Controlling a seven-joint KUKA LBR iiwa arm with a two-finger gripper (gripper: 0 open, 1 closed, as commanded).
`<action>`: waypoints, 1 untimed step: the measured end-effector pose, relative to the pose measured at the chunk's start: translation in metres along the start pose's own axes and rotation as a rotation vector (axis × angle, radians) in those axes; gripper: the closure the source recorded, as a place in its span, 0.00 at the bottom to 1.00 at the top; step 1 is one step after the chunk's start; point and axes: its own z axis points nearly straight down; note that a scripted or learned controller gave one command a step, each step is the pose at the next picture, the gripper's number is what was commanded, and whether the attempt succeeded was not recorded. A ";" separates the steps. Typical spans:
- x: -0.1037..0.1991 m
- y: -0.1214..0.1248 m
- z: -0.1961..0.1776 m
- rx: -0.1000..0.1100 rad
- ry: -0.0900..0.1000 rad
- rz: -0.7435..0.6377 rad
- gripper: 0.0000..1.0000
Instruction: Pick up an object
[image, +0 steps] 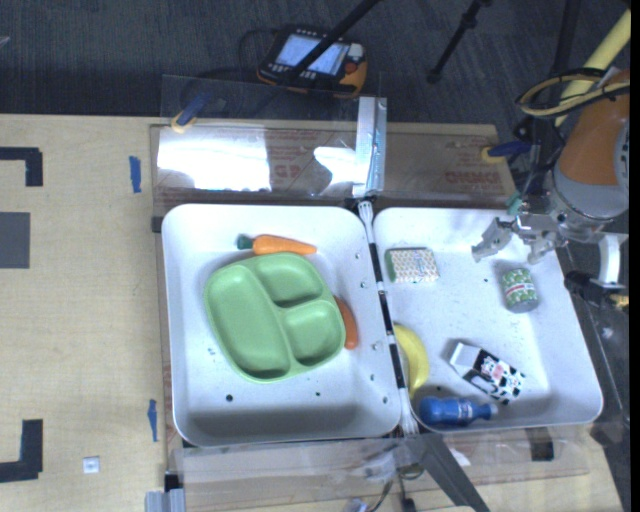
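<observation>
At right bin, upper right corner:
Gripper (512, 238): hangs over the far right part of the right bin (560, 330); the two fingers look spread apart, w/ nothing between them.
Arm (597, 160): grey w/ orange band, comes in from the right edge, above the gripper.
Nearest obj: small green speckled cylinder (519, 287), lying on the bin floor just below the gripper, not touching it as far as I can see.
Pale patterned block (412, 265): rectangular, near the upper left of the right bin, beside the divider, well apart from the gripper.
Black-and-white box (487, 370): cow-like pattern, tilted, in the lower middle of the right bin.
Blue bottle (453, 410): lies on its side along the near wall, just below the box.
Yellow banana (412, 358): curved, against the left wall of the right bin, between the block and the bottle.
Left bin (190, 250): holds a green divided plate (275, 315) w/ three compartments, approx. in the middle.
Carrot (280, 244): orange w/ green end, touching the far edge of the plate.
Second orange piece (348, 324): at the plate's right edge; what it is, I cannot tell.
Bench (75, 300): light wood, w/ black corner marks at left.
</observation>
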 end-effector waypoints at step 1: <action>-0.016 -0.021 0.048 0.003 0.007 -0.034 0.00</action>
